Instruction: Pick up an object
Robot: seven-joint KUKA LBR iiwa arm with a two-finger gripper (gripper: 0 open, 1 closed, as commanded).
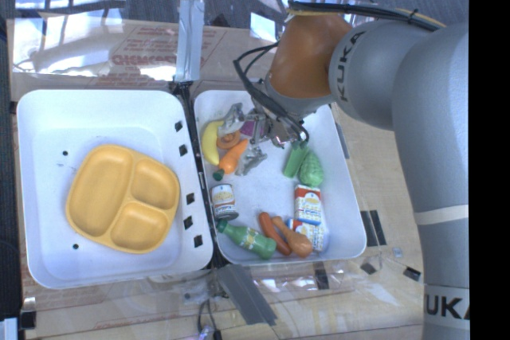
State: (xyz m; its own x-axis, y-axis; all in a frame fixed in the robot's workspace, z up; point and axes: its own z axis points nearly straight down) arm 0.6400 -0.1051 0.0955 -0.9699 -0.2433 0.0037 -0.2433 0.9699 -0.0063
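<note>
Far to the gripper's left, in the left bin (32, 171), lies a yellow divided plate (121, 197), well apart from the hand. Just left of the gripper, at the right bin's (351, 207) near wall, a banana (209, 142) curves along the edge, and an orange carrot (231, 157) lies slantwise beside it, right at the metal fingertips. The gripper (249, 141) hangs low over the upper part of the right bin, under the orange wrist band; whether it has hold of anything cannot be told, since the view is cluttered by metal parts and something purple there. Below it stand a small can (224, 201) and a green bottle (248, 238). To its right lie two green vegetables (304, 165); below these, a white carton (308, 212) and orange sausages (284, 236).
</note>
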